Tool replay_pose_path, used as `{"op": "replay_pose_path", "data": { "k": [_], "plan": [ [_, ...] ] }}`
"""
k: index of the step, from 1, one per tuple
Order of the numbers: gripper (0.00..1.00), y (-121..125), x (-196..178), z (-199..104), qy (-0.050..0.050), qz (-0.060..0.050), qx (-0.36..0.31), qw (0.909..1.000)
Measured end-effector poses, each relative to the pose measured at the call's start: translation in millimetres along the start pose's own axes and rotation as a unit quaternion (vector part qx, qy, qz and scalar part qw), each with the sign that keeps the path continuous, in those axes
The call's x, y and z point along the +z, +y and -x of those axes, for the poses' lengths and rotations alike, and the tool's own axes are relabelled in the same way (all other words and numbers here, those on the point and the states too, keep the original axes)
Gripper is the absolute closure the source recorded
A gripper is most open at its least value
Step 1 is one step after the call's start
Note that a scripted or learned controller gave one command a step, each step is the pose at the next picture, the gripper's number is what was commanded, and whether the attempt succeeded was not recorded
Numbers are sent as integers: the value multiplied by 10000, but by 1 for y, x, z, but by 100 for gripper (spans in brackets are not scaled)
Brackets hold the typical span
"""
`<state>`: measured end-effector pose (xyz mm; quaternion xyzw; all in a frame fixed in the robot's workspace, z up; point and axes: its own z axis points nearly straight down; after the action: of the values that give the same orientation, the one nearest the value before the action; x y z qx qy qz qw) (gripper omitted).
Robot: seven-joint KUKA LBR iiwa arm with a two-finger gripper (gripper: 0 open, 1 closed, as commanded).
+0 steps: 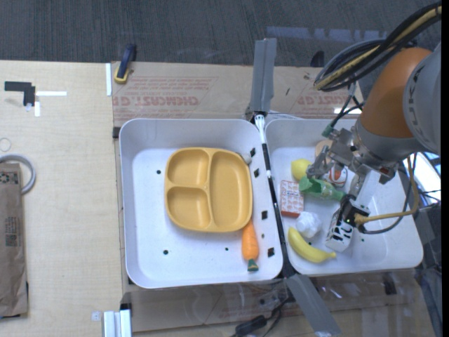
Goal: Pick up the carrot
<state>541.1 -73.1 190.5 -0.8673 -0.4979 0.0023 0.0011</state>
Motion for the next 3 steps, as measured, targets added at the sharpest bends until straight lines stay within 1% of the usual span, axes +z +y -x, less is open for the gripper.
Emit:
{"op": "replay_pose_path", "data": {
  "k": [1,2,3],
  "plan": [
    [0,12,43,109,-1,-1,196,9998],
    [0,-5,67,118,13,11,1208,9927],
    [0,95,36,110,3,9,1564,9877]
  ]
}}
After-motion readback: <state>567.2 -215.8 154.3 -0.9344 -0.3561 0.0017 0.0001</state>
